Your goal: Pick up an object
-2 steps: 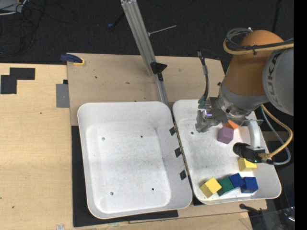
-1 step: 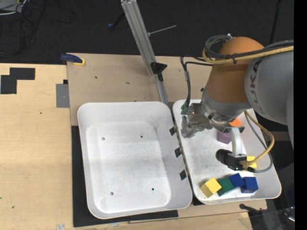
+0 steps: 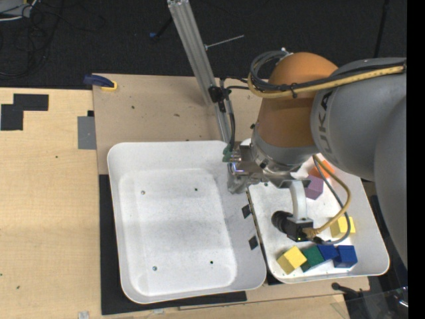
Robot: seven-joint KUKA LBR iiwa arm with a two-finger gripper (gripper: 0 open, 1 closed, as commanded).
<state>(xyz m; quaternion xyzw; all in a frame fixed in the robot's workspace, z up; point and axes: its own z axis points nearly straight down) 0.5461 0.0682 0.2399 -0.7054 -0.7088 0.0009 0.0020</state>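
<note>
Hanging over the right shallow white bin (image 3: 375,266), the two-finger gripper (image 3: 264,173) is mostly hidden under the wrist, so you cannot tell its state. A small yellow cube (image 3: 291,260), a green cube (image 3: 312,255) and a blue cube (image 3: 345,255) lie close together at the bin's front edge, and what seems a purple block (image 3: 314,188) lies further back.

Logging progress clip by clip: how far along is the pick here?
Done: nothing looks picked. The yellow block, green block, blue block and purple block all lie in the right bin. In hand: the arm is over that bin's left side, and whether it grips anything is hidden. Left: a grasp and a lift.
</note>
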